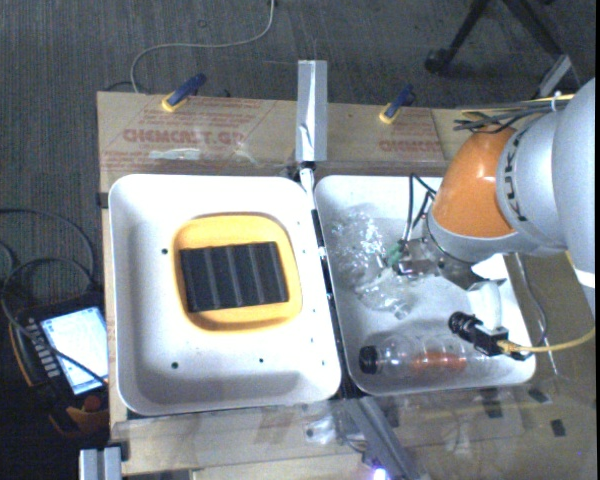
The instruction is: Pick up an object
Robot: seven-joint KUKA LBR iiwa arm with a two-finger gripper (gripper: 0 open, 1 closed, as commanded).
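In the right bin (332, 268) a clear plastic bottle (420, 360) lies on its side along the near wall, its dark cap end pointing toward the divide between the two bins and something reddish showing through its middle. Just up from it, toward the middle of the same bin, sits a crumpled wad of clear plastic wrap (365, 253), glinting and shapeless, spreading from near the bin's left wall toward the centre. The two are near each other but apart.

The arm (540, 183) comes in from the right, its orange band (470, 188) hanging over the upper right part of this bin. The hand (412, 259) is low by the right edge of the crumpled wrap, with a bit of green showing next to it. I cannot tell from here how far apart its fingers are, or whether anything is caught between them. A small black fitting with a yellow cable (477, 332) sits just above the bottle's right end.

The left bin (130, 298) holds one thing: a yellow tray-like piece (238, 273) with a dark ribbed panel set in it, lying flat near the middle.

Both bins rest side by side on a tabletop (210, 133) covered with brown cardboard, pinned at the far edge by two blue and yellow clamps (183, 92). A small lit screen (68, 340) lies on the floor to the left
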